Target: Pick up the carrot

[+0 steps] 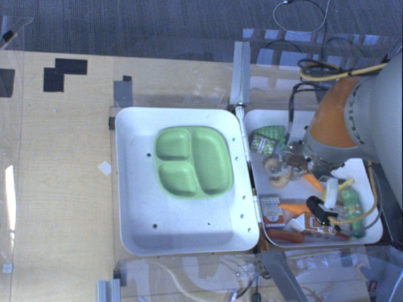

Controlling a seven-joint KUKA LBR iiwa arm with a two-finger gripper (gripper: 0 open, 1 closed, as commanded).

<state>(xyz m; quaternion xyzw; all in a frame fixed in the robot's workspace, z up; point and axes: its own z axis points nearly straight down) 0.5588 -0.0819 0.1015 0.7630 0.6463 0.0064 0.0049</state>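
The carrot (293,208), orange and slim, lies flat near the front of the right bin (376,234), pointing left to right. My gripper (288,163) hangs low over the middle of that bin, under the arm's orange band, behind and slightly left of the carrot. It sits among cluttered items and nothing shows as held. A second small orange piece (313,182) lies just right of the gripper.
The left bin (135,225) holds a green divided plate (192,161). In the right bin are a green bag (267,138) at the back, a pale lumpy item (278,178), a small packet (271,209), a red item (286,236) and a green bottle (349,204).
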